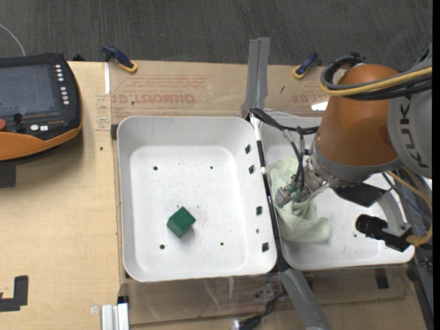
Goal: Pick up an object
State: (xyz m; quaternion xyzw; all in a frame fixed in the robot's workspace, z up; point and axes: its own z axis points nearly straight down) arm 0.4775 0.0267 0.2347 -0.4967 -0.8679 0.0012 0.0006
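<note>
pendant: black-screened control tablet with orange rim (31, 105), lying at desk's left edge
desk: light wooden desk (55, 225), carries both bins
clamps: blue-and-orange spring clamps (120, 58) on desk's far edge
left bin: shallow white plastic bin (130, 184), desk centre
cube: small dark green cube (181, 222), lying loose in left bin toward its near side, well apart from hand
right bin: second white bin (344, 243), touching the left bin's right side
cloth: crumpled pale green cloth (302, 218), in right bin by its left wall
hand: grey two-finger hand (294, 196), low over cloth, touching it; opening cannot be told, grip on cloth unclear
arm: grey arm with orange band (357, 122), over right bin
</note>
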